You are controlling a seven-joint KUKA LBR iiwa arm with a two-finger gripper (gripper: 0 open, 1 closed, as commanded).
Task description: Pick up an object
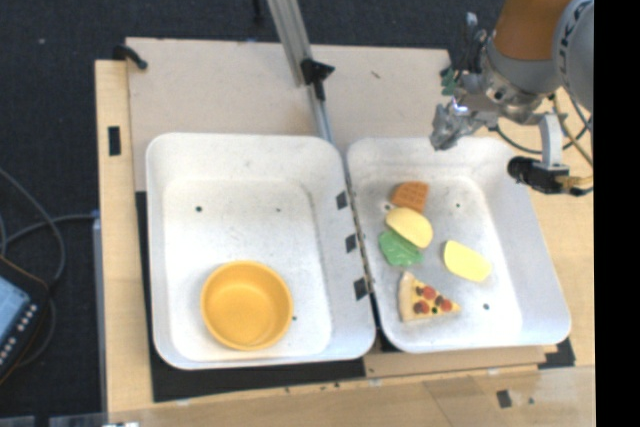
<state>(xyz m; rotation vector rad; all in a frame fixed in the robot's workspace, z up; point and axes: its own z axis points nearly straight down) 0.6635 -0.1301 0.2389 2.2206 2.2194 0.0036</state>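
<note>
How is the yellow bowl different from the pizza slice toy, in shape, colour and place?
The round yellow-orange bowl is one plain colour; the triangular pizza slice toy is pale with red dots and a tan crust. The bowl is the larger of the two and lies alone in the left white bin; the pizza slice lies in the right white bin near other toy foods. Both rest near the front of their bins, apart from the hand.

Bowl point(246, 304) in left bin point(180, 165); pizza slice point(424, 298) and three other pieces in right bin point(520, 245)
</note>
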